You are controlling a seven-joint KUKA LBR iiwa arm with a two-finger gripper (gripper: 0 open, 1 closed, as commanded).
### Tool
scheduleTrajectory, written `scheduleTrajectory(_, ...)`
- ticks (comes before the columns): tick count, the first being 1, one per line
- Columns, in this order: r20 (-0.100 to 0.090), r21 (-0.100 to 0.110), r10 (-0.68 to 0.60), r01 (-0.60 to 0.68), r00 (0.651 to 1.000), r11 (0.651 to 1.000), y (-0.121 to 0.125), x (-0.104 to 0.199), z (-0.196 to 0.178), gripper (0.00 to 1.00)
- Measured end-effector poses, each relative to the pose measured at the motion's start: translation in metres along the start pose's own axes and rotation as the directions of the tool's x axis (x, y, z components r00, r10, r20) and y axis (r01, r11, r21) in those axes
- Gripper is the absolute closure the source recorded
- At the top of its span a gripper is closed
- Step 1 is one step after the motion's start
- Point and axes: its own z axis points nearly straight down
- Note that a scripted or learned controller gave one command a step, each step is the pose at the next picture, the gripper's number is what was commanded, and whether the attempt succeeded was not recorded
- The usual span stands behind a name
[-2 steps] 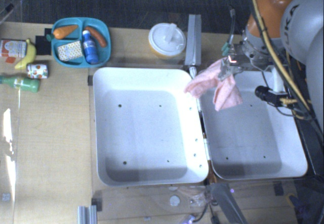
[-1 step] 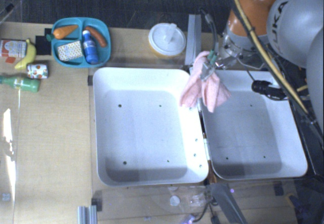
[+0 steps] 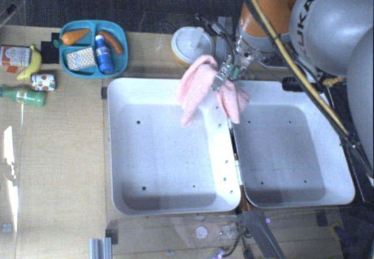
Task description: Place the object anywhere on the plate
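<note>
We see the gripper (image 3: 225,75) w/ fingers closed on pink cloth (image 3: 198,91), draped over the bins' (image 3: 169,193) shared far edge.

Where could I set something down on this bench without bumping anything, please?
Free: the left bin's floor below the pink cloth, and the right bin's floor. Crowded: the blue tray corner, and the divider by the pincer.
</note>
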Motion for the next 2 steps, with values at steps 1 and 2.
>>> scheduleTrajectory(1,0.0,-0.001,-0.389,0.389,0.921,0.921,0.034,0.029,-0.003,1.0)
scheduleTrajectory(2,0.0,-0.002,-0.635,0.635,0.772,0.772,0.073,0.062,0.004,1.0)
